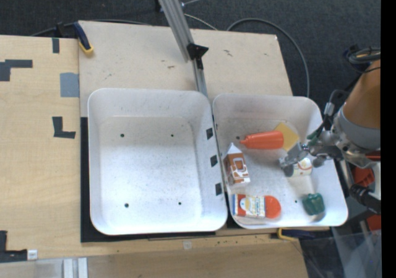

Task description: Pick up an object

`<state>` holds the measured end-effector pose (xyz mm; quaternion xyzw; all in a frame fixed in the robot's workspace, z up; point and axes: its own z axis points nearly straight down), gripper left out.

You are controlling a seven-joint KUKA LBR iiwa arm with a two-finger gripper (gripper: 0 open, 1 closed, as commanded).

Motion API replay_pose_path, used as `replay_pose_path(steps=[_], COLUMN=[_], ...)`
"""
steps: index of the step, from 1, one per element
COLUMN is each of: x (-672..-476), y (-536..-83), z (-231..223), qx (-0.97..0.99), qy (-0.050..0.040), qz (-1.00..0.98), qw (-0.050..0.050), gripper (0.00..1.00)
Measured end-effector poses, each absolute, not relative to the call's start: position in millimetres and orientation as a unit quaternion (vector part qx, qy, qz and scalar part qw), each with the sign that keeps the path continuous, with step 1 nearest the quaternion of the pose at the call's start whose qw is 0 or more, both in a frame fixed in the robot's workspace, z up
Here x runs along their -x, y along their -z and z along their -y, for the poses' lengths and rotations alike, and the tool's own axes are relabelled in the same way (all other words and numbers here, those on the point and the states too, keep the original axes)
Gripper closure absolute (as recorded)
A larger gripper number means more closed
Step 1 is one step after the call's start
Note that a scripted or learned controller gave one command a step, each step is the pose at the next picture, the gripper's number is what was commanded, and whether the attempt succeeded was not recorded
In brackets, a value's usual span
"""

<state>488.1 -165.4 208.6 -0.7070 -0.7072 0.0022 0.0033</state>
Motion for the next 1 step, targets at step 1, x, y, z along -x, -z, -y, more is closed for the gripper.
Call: replay_pose_path(steps=[1], x=[-488.7], y=[-144.4], z=[163.0], qx=[0.707], qy=[-0.0023], qz=[0.707], qw=[0.004], gripper=[0.0])
